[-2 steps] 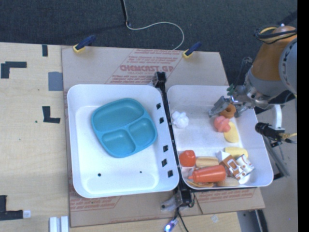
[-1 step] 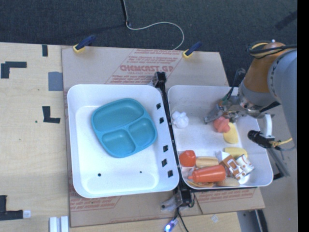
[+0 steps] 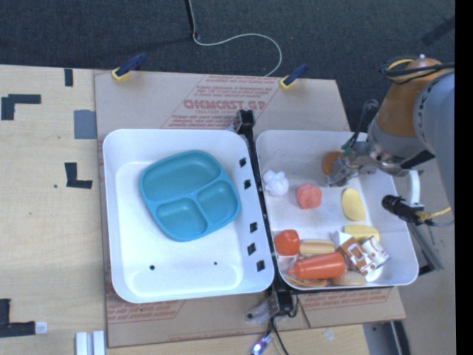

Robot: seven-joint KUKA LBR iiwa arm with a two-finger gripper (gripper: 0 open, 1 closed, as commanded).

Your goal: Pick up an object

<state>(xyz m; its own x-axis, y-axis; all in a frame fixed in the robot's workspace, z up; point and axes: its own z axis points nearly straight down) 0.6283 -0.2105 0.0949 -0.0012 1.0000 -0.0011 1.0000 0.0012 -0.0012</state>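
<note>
My gripper (image 3: 342, 170) is low over the far right part of the right bin (image 3: 295, 145). It sits right against a small orange-brown object (image 3: 329, 161), which it partly hides. Just in front of it lie a yellow lemon-like piece (image 3: 353, 203) and a pink-red ball (image 3: 309, 195). A white crumpled item (image 3: 276, 183) rests near the bin's left wall. Along the front of the bin are a red tomato (image 3: 287, 241), an orange-red hot dog shape (image 3: 319, 266), a yellow piece (image 3: 360, 232) and a white-and-red box (image 3: 366, 256).
The left bin (image 3: 118, 198) holds a blue divided plate (image 3: 191, 194). A black divider with clips (image 3: 253, 198) runs between the bins. The grey arm with its orange band (image 3: 403, 106) comes in from the right, trailing cables (image 3: 403, 207).
</note>
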